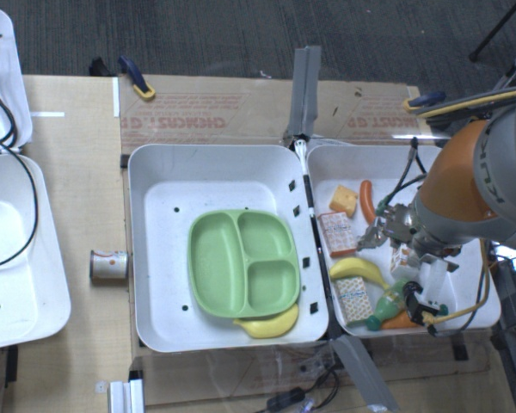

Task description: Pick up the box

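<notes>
A small red and white box (337,233) lies flat in the right bin (396,157), near its left wall. A second small box (353,298), white with a speckled print, lies near the bin's front, just below a banana (358,269). My gripper (380,233) hangs low over the middle of the right bin, just to the right of the red and white box and above the banana's right end. Nothing shows held in it. The grey arm with its orange band (460,183) reaches in from the right.
The right bin also holds a cheese wedge (344,200), an orange sausage-shaped item (366,200), a green bottle (387,305) and an orange piece (402,321). In the left bin (155,231) are a green divided plate (245,261) and a yellow banana (267,323). A can (110,265) lies on the bench.
</notes>
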### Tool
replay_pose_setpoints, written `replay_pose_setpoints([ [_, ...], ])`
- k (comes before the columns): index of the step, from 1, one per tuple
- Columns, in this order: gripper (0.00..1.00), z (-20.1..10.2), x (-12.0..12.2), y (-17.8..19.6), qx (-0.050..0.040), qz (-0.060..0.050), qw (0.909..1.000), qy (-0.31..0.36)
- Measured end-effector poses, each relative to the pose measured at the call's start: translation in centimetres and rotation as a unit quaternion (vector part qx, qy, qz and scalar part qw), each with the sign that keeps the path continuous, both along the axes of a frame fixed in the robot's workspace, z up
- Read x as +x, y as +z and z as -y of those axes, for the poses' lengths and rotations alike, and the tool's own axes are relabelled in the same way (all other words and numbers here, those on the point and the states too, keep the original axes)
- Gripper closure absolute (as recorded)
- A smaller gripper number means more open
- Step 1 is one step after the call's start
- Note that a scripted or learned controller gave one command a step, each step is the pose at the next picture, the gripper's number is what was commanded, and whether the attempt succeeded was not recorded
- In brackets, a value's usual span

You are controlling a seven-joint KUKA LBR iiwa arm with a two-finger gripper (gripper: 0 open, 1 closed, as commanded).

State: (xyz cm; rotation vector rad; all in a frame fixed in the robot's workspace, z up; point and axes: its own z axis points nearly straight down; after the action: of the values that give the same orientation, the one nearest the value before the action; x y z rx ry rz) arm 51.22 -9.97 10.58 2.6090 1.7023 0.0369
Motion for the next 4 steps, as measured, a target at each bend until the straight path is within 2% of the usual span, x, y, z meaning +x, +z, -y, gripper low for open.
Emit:
replay_pose_setpoints([
  [1,0.00,-2.8,-1.3,9.2,0.0026,-0.018,0.9967,0.079],
  [2,0.00,-1.0,4.7,0.5,0.0025,-0.008,0.9987,0.051],
  [3,0.00,-0.7,3.8,0.1,0.0008,0.002,0.9999,0.014],
  [4,0.00,-0.7,6.0,0.0,0.0022,-0.004,0.9994,0.034],
])
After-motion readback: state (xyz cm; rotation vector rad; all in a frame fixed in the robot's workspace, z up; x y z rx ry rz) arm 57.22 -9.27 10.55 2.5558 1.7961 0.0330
